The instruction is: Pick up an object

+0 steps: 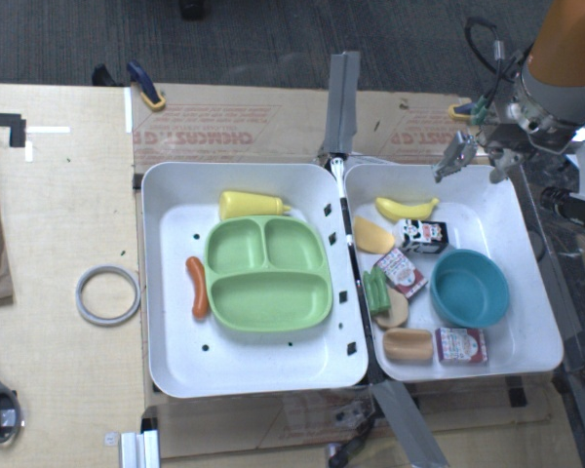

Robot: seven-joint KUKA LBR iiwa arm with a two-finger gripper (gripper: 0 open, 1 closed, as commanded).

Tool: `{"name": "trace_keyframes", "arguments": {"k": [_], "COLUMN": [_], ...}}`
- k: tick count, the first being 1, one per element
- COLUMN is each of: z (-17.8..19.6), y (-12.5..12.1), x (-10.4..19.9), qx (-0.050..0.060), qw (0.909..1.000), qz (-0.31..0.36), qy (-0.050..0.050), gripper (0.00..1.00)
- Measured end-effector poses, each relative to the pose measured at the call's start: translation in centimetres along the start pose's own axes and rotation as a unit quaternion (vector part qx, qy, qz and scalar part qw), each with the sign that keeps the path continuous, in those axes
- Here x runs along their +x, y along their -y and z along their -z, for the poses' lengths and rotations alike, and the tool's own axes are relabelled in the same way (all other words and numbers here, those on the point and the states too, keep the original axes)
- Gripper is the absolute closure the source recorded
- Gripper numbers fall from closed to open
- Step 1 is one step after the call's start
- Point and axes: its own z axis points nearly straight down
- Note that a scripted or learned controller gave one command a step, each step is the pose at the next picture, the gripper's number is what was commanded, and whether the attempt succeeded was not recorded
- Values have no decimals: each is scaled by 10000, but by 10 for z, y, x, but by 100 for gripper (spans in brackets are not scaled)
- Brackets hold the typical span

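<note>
We see the gripper [478,161] at about two o'clock in the view, hanging over the far rim of the right bin [526,224]. Its fingers [452,162] are spread apart, and nothing sits between them.

The right bin carries most of the things. A yellow banana [407,207] lies at its twelve o'clock, nearest the gripper but well apart from it. Just beside the banana, toward six o'clock, sits a small black-and-white carton [423,234], and at that carton's nine o'clock rests a yellow-orange wedge [373,235]. A teal bowl [470,288] stands upright at the bin's three o'clock side. At the bowl's nine o'clock lies a red-and-white packet [402,271], touching a green item [375,291] by the bin's left wall. Along the six o'clock edge we find a tan bread roll [408,344] and, just beside it, another red-and-white packet [462,345].

In the left bin [166,291] a green divided plate [269,273] fills the middle, with a yellow bottle [252,204] lying at its twelve o'clock and an orange sausage [197,287] at its nine o'clock.

On the bench [49,213], at nine o'clock of the left bin, lies a grey ring [107,294].
</note>
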Motion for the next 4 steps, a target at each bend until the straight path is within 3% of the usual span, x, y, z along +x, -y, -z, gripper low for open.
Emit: {"name": "trace_keyframes", "arguments": {"k": [1, 2, 3, 4], "z": [-110, -153, -180, -191], "y": [16, 89, 46, 43], "x": [3, -47, -86, -82], "qx": [8, 0, -143, -33], "qw": [9995, 10000, 9971, 9804], "qz": [-301, -4, -745, -1971], "qy": [-1, -7, 3, -43], "gripper": [0, 0, 0, 0]}}
